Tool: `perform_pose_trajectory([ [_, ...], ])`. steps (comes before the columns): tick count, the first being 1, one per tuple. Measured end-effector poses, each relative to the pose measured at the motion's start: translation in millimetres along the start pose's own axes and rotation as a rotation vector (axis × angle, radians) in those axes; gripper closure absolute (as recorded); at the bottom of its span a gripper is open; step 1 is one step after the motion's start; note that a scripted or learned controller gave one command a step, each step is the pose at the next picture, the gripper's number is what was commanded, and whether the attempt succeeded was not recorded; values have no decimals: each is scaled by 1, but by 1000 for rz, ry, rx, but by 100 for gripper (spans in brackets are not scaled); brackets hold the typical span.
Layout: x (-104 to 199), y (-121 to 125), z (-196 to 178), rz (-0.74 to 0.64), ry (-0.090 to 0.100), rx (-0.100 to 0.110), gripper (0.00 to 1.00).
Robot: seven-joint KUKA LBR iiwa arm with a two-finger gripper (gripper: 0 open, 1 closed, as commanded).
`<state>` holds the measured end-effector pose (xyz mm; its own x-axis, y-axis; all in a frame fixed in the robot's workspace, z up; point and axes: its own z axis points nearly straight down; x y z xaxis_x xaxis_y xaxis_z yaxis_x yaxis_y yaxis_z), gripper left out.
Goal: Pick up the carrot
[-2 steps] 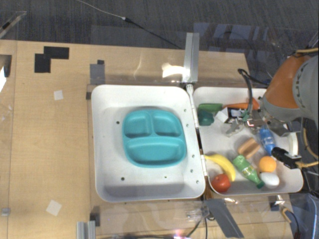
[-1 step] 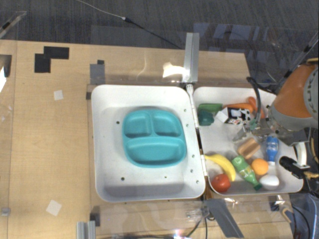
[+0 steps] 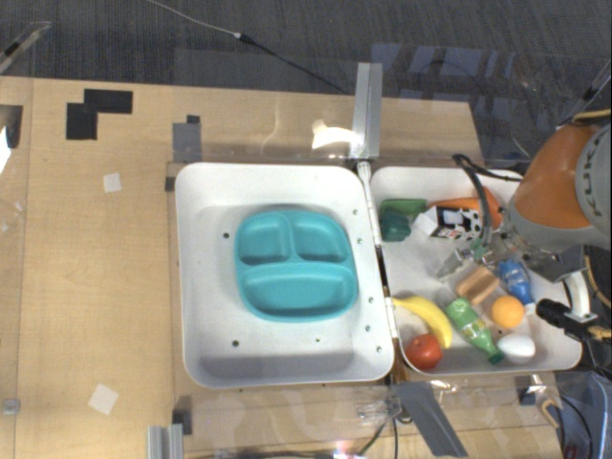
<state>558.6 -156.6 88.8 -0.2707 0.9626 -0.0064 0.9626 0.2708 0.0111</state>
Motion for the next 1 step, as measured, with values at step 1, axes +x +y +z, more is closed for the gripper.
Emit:
perform_pose_trajectory([
  [1,-5,6,0,-11,3,2,0],
])
